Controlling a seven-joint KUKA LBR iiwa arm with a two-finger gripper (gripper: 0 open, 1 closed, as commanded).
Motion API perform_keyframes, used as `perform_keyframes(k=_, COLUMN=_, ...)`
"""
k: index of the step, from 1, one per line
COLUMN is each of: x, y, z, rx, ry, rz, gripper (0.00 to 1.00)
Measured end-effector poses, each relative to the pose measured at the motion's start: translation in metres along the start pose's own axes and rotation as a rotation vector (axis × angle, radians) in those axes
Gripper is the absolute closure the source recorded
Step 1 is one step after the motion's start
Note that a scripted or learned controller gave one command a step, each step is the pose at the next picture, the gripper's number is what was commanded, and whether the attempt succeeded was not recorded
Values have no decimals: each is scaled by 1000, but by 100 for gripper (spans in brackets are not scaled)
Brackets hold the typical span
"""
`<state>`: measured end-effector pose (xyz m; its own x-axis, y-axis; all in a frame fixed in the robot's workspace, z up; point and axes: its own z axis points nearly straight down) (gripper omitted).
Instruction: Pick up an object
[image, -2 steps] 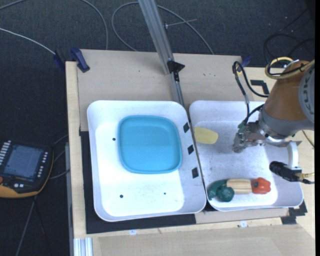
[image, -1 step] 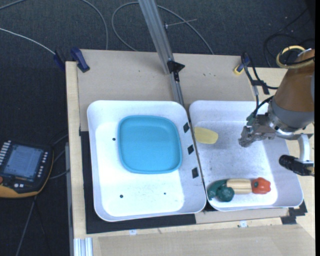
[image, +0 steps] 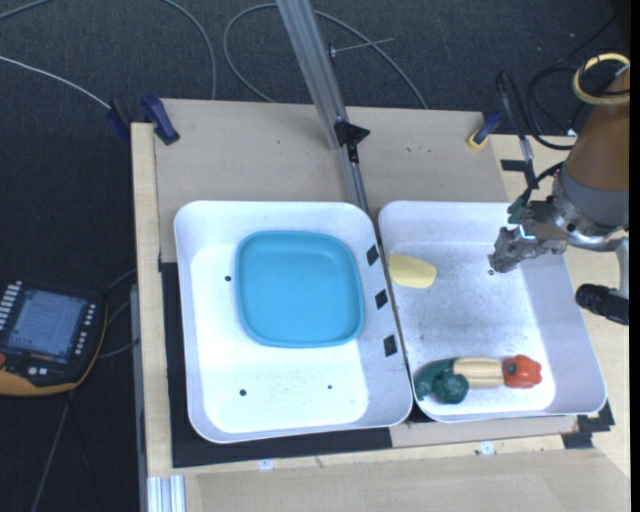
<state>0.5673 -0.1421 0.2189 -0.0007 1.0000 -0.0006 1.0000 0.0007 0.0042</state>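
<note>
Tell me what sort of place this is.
Likely a robotics lab test bench: a robot arm's hand over two white bins, loose cables on dark carpet, and a teach pendant nearby.

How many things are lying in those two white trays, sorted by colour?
Blue: 1, the plate in the left tray
Yellow: 1, the pale lump in the right tray
Green: 1
Tan: 1
Red: 1
Total: 5
</note>
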Motion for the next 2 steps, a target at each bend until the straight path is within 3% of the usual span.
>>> perform_keyframes(k=1, x=0, y=1, z=-44, rx=-1, ry=0, rz=0, gripper=100)
perform_keyframes(k=2, x=48, y=-9, z=-31, rx=4, ry=2, rz=-3, gripper=100)
